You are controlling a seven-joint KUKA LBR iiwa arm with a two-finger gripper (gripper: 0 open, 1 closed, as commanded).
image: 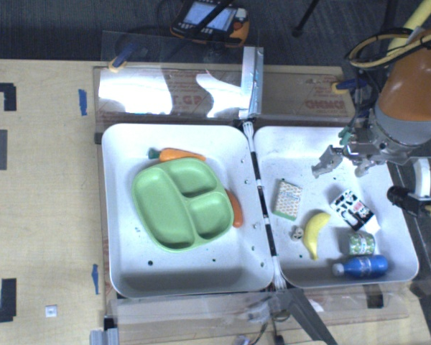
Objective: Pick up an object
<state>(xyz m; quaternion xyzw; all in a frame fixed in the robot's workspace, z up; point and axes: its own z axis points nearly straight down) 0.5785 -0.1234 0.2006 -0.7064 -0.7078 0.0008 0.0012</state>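
My claw [345, 160] hangs spread open over the right bin [402, 192], nothing between its fingers; taking the banana [314, 233] as my mark, I sit above and a little right of it, well apart. Just left of the banana lies a patterned card [288, 198]; to its right a black-and-white packet [355, 210], a small can [360, 244]; below and right, a blue bottle [362, 266].

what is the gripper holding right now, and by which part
Nothing. The gripper hangs open above bare floor of the right bin, apart from the banana and patterned packet.
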